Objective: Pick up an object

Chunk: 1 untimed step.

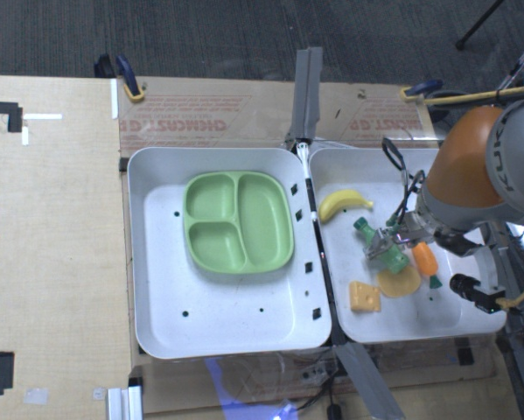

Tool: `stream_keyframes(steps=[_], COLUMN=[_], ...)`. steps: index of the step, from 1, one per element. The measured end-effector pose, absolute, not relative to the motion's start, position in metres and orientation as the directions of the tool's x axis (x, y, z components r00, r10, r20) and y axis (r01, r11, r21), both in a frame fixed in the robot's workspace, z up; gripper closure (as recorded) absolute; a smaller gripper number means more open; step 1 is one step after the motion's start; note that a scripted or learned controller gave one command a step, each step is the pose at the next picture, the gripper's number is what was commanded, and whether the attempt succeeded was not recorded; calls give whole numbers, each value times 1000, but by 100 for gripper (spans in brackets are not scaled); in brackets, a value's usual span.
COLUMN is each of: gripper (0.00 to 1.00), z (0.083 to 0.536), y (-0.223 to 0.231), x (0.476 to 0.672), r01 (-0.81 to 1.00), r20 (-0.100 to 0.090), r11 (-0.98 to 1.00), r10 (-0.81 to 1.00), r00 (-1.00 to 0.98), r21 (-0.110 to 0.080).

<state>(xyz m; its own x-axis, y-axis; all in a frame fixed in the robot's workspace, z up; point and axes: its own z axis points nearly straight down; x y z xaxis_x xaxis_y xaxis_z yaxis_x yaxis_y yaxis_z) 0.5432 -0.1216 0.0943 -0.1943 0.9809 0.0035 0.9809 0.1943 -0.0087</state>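
Green bottle-shaped toy (377,239) looks like the target here, lying in the right bin (436,322) about mid-way across, tilted with its darker cap end pointing up-left toward the banana (343,203). The gripper (386,245) is right down on top of it, reaching in from the right, and honestly I can't tell from this angle whether it's spread or clamped, the metal bits and the green plastic blur into one lump

Stuff is crowded there. A carrot (425,259) sits just beside the toy on the right, a flat tan disc (399,283) is touching or nearly touching underneath, and a cheese wedge (364,297) is a bit further down-left. So my take on doing this well: straddle the toy across its narrow body, not along its length, and keep clear of the carrot so it doesn't get pinched too. Squeeze fully before lifting, then go straight up slowly, since a round plastic body will probably squirt out if caught off-centre

The left bin (157,313) just has the green divided plate (239,222), well apart from all this
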Motion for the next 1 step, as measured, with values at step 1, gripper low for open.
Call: stream_keyframes(steps=[1], gripper=[100], z=[188], y=[-61], x=[599], r01=[998], r20=[-1], r11=[64], r10=[998], r00=[-64], r21=[-6])
